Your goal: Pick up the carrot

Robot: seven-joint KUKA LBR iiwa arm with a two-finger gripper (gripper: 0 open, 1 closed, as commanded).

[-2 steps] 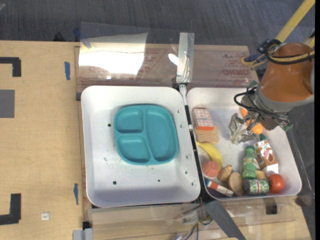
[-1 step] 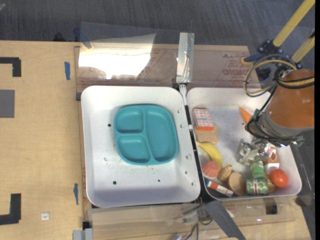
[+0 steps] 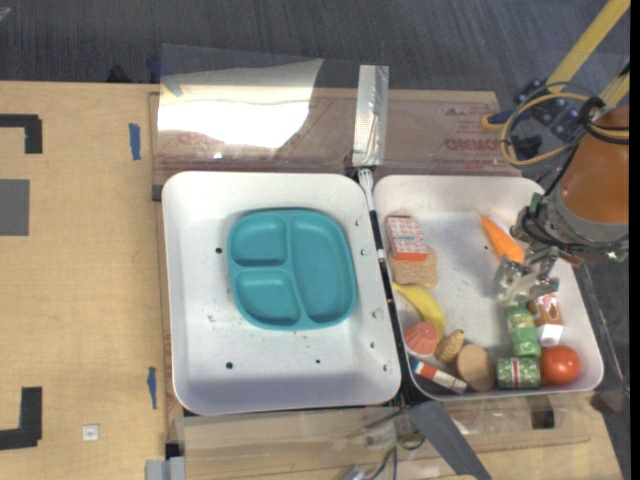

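The carrot [image 3: 499, 237] is a small orange piece lying at a slant on the floor of the right bin [image 3: 455, 208], toward its back right. My gripper [image 3: 527, 282] hangs just in front of and to the right of the carrot's lower end, under the orange-banded wrist [image 3: 600, 178]. Its metal fingers [image 3: 511, 282] look spread, with nothing between them; they stand over bare bin floor above a green can [image 3: 521, 329].
The right bin also holds a red-and-white box [image 3: 405, 235], a banana [image 3: 424, 303], a tomato [image 3: 562, 365], a second green can [image 3: 517, 371] and other toy food along its front. A teal divided plate [image 3: 293, 268] lies in the left bin [image 3: 190, 268]. Cables [image 3: 530, 128] hang behind.
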